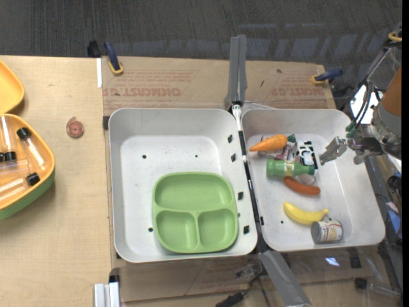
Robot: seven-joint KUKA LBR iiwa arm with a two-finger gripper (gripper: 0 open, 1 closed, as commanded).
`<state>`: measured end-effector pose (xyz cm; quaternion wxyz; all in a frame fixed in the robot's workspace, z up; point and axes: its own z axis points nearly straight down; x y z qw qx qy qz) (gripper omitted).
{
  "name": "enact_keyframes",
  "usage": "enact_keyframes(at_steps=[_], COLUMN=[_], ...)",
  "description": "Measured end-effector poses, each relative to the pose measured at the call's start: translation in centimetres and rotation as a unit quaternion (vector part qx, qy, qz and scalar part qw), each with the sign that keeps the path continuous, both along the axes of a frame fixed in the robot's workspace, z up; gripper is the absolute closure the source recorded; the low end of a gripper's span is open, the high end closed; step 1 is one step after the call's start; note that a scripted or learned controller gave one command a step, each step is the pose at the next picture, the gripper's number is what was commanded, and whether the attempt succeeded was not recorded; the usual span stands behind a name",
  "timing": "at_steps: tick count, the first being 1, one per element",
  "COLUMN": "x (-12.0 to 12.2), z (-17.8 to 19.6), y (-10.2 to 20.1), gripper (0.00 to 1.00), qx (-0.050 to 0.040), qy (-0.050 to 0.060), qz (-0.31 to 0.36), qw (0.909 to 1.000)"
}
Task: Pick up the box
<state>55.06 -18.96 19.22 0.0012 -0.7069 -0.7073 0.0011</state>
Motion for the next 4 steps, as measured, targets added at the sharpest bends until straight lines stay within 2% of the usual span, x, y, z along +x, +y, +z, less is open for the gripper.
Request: enact_keyframes(at_steps=[1, 2, 3, 4], x=[-3.9, -7.3, -7.3, -6.3], z=[-10.1, -10.1, -9.2, -0.1], y=[6.3, 5.4, 5.3, 14.0], gripper=[0.00, 0.00, 1.00, 1.00], qx=[0.0007, 0.0010, 0.0007, 0.0002], qy=[0.000, -0.001, -0.002, -0.002], qz=[0.135, 0.275, 0.273, 0.357], qw=[0.9908, 0.9614, 0.9620, 0.9342])
